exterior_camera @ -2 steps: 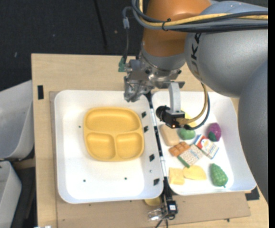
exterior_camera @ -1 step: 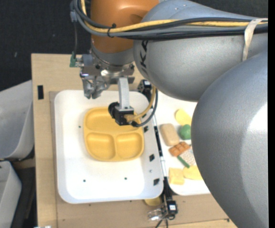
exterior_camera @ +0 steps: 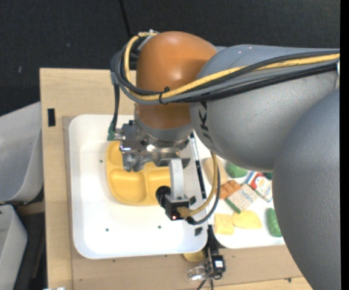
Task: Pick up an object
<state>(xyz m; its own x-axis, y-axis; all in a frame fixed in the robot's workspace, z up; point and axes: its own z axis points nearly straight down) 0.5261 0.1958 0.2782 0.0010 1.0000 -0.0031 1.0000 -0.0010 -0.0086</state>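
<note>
At the near edge of the wooden surface (exterior_camera: pixel 60 264) a small metal clip-like part (exterior_camera: pixel 206 269) hangs just below the front rim of the left white bin (exterior_camera: pixel 96 222). This bin has much bare floor along its front and its left side, so there is open room there between the rim and the things inside. To the right, the second white bin (exterior_camera: pixel 247 239) touches the first along their shared rim. It carries a crowd of small things: two pale yellow pieces (exterior_camera: pixel 240 222), a green piece (exterior_camera: pixel 273 221) at its right side, an orange-brown piece (exterior_camera: pixel 230 190) and a printed card or packet (exterior_camera: pixel 256 186); these lie close together with little room between them.

Farther in, a yellow tray-like object (exterior_camera: pixel 129 183) with rounded hollows lies in the middle of the left bin, well apart from the front rim. The pincer (exterior_camera: pixel 139 156) is directly above it, at its back part, and the wrist with a black cable and a small camera block covers the tray's right end. I cannot tell if the pincer is released or clenched, because the wrist hides it, and I cannot tell if it touches the tray.

Behind this the orange band (exterior_camera: pixel 168 77) and the grey arm (exterior_camera: pixel 271 113) reach in from the right and cover the back of both bins. At the far left, a white container (exterior_camera: pixel 8 156) stands beside the surface.
</note>
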